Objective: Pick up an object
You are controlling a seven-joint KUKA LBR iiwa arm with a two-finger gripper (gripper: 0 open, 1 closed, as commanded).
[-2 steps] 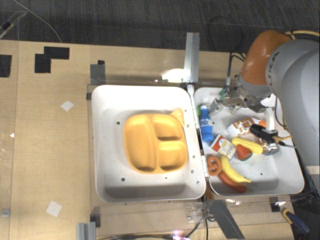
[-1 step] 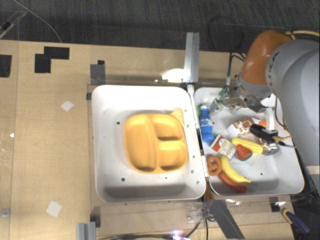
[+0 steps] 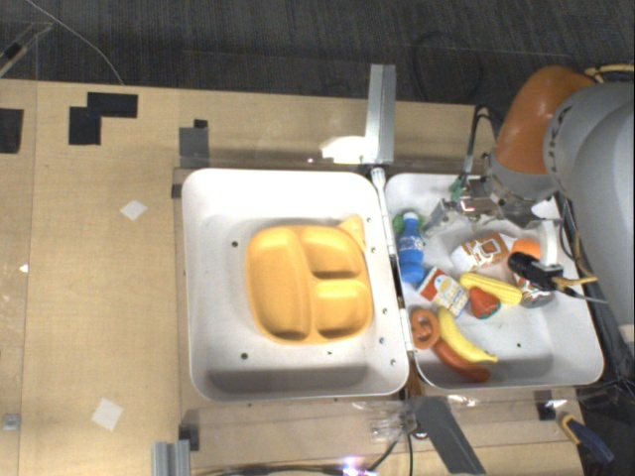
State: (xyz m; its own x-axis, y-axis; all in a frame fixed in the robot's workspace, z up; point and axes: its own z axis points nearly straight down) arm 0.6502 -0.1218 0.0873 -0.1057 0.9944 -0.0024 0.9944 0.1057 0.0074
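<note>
Currently: approach stage by my reading; nothing is lifted clear and no object sits in the gripper (image 3: 454, 206).
Gripper place: over the right bin (image 3: 585, 365), near its far left corner, hanging off the grey arm (image 3: 595, 167) that comes in from the right.
Gripper state: cannot tell whether it is apart or together; at this slant the metal tip is a small, glinting blur.
Nearest candidates: blue bottle (image 3: 409, 251), lying along the right bin's left wall, and white carton (image 3: 483, 253), nearer the bin's middle; both are near the tip, though probably not touching it.
Rest of the pile: small red-and-white carton (image 3: 440, 288), two bananas (image 3: 458, 337) and a red piece (image 3: 484, 305), crowded together from the middle toward the near edge.
Left bin (image 3: 198, 266): carries a yellow divided tray (image 3: 308, 281) lying flat in its middle, well apart from the gripper.
Best pick: the white carton, in my judgement, since it has bare floor on its far side, whereas the bottle is pressed against the wall.
How to do it well: centre over the carton, come straight down, straddle its narrower side, close fully, then lift vertically.
Watch for: the bottle rolling if nudged, the carton sliding rather than seating, and neighbours being dragged up with it.
Check before lifting: the object is squarely seated, not caught by one corner.
</note>
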